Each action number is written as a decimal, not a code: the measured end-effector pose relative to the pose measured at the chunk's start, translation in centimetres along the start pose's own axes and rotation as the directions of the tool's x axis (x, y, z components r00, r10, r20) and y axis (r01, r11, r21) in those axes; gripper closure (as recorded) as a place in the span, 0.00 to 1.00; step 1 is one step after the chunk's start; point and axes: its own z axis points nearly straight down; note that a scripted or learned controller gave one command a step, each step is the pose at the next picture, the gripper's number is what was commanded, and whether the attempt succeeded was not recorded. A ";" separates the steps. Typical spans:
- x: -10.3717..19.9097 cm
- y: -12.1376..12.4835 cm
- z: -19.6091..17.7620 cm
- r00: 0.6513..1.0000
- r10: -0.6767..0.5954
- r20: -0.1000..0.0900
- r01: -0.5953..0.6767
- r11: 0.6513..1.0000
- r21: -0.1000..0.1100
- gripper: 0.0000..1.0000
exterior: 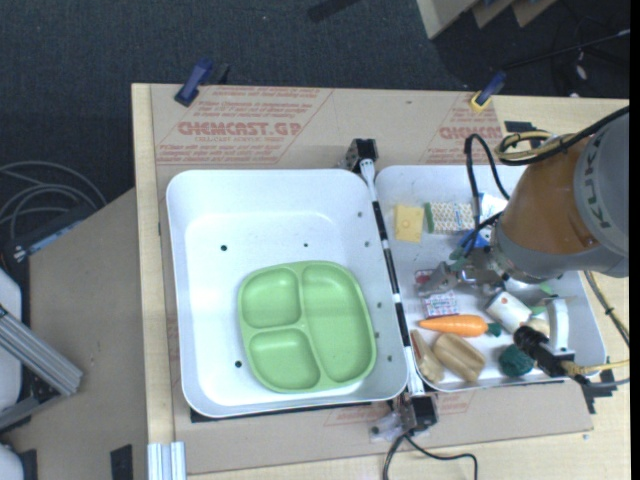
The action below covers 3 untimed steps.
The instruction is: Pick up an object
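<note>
Although the task names no particular object, the things that could be picked up lie crowded in the right bin [590, 343], which suits an arm reaching in from that side. Nearest the front sits an orange toy carrot [455, 324], lying flat and lengthwise across the bin. Just in front of it is a tan bread-like piece [458, 357], and to its right a dark green rounded item [517, 361]. Toward the back rests a yellow cheese-like block [408, 222] beside a small patterned packet [449, 216]. A little pile of mixed small items [437, 280] sits between these and the carrot.

Over this cluster hangs the arm's wrist, its orange band [543, 213] covering the middle of the bin. The gripper [478, 260] seems to point down near the small pile, but the wrist hides its tips, so I cannot tell how the jaws stand or whether anything is pinched.

On the other side, the left bin [200, 228] holds a light green divided plate [305, 325], lying flat, well apart from the arm.
</note>
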 end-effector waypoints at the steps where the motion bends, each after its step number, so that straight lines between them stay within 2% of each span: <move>1: -1.2 5.3 0.1 1.000 0.000 0.001 0.000 1.000 0.001 0.00; 2: 0.9 2.5 0.1 1.000 0.000 0.000 0.000 1.000 0.001 0.00; 3: -1.0 11.9 -5.8 1.000 -0.002 -0.001 0.002 1.000 0.010 0.00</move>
